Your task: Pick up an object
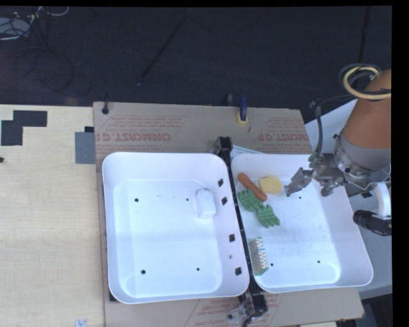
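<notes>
gripper (298,183) over right bin (345,255) | jaw state unclear (blurred) | arm (370,121) cut off at right

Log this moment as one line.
gripper: over right bin, holds nothing | nearest: yellow block | also: orange carrot, green toy | left bin: white object

Beyond my bench lies a dark floor (192,51) strewn with cables (38,19). A brown cardboard sheet (172,128) covers the bench top, and pale wood (45,223) with dark patches (25,124) spreads alongside.
</notes>
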Controlling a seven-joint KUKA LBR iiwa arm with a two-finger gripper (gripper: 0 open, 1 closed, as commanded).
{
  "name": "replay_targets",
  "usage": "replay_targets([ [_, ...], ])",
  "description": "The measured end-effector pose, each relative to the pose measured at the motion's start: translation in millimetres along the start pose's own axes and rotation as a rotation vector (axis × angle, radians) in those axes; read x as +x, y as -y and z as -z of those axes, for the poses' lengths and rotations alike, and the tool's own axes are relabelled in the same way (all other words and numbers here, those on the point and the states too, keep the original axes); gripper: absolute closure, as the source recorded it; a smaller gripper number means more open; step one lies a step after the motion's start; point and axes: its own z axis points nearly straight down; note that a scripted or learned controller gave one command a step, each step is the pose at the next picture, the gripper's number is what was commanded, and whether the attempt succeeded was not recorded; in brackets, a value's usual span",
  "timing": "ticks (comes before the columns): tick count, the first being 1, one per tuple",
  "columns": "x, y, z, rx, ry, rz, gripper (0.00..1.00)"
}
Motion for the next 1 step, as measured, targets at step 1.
replay_targets([
  [1, -16.5, -0.9, 226.9, -0.018, 0.005, 0.0, 0.0],
])
